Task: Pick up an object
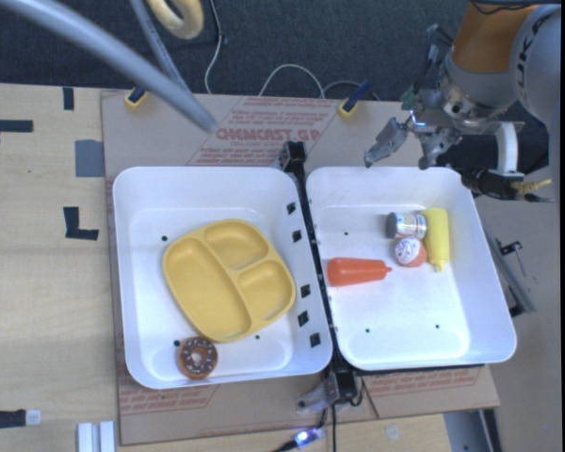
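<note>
- The arm (508, 26), grey with its orange band showing at the top right, reaches in from the right and hangs above the far edge of the right bin (480, 342)
- The gripper (407, 149) sits over the cardboard just beyond that bin's far rim; its fingers (384, 145) look spread apart, one pointing down-left and the other nearer the wrist, with nothing between them
- Four things lie in the right bin, grouped toward its far half (all well below the gripper and apart from it):
- a small silver can (407, 224) lying on its side
- a yellow bottle (438, 236) lying lengthwise just to the right of the can, touching or nearly touching it
- a small white and red ball (409, 251) just in front of the can, beside the bottle
- an orange carrot (357, 271) lying across the bin near its left wall, its tip pointing toward the ball
- The left bin (137, 196) holds a yellow divided plate (229, 278), set at a slant near the middle, with three compartments
- A brown doughnut (197, 357) with sprinkles lies in front of the plate, close to the near rim of the left bin and just apart from the plate's edge
- Both bins rest side by side on a cardboard sheet (264, 135) with red lettering, laid on the wooden bench (38, 281)
</note>
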Robot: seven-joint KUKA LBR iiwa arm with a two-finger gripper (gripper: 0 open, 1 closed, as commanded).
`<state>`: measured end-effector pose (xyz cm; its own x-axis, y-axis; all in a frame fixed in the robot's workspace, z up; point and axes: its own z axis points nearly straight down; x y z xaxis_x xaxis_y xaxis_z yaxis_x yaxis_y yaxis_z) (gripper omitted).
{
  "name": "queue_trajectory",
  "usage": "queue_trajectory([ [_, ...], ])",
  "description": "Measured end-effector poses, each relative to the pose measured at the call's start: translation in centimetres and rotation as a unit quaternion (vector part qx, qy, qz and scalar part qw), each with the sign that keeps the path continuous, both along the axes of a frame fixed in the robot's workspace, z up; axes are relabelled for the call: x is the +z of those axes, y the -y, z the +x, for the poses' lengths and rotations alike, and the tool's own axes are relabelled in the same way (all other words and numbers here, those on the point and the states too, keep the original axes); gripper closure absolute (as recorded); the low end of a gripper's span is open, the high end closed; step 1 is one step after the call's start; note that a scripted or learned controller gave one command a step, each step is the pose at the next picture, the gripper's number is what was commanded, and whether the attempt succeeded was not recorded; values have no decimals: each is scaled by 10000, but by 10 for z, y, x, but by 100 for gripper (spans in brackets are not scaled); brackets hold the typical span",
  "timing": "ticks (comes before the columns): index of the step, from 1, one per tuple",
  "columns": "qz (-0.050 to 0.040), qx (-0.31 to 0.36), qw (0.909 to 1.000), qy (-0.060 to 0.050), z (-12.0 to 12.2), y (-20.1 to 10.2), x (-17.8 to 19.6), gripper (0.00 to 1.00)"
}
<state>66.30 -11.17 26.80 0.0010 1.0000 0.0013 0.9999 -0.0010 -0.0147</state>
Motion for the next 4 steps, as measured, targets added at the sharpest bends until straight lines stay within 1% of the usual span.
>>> queue_trajectory([
  [1, -8, 16, 10000, 68, 2, 0, 9, 0],
  [2, -12, 11, 10000, 45, 4, 6, -53, 0],
  [3, -10, 13, 10000, 46, -1, 1, -98, 0],
  [4, -12, 9, 10000, 48, -8, 8, -150, 0],
])
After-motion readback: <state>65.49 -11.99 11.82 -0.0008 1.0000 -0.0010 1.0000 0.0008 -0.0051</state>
